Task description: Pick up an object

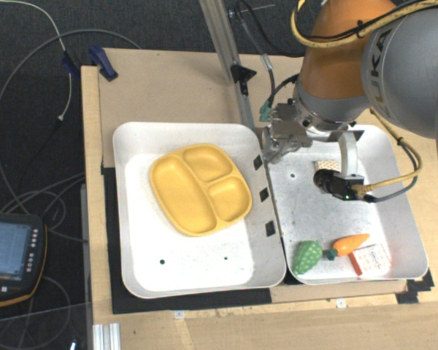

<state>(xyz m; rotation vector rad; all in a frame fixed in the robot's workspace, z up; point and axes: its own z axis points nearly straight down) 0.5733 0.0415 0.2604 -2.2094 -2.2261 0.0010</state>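
At the near edge of the right bin (314,217), three items are recorded: a small white and orange box (369,259), an orange toy carrot (348,244) just beside it, and a green toy vegetable (307,257) next to the carrot's leafy end. In the left bin (135,166), a yellow divided plate (201,188) is laid flat, towards the far side. Further back in the right bin, a small tan item (325,165) is partly hidden. The gripper (279,143) is observed at that bin's far left corner, beside the dividing wall. Nothing is seen held in it, and how far it is parted cannot be determined. All items are found resting in the bins
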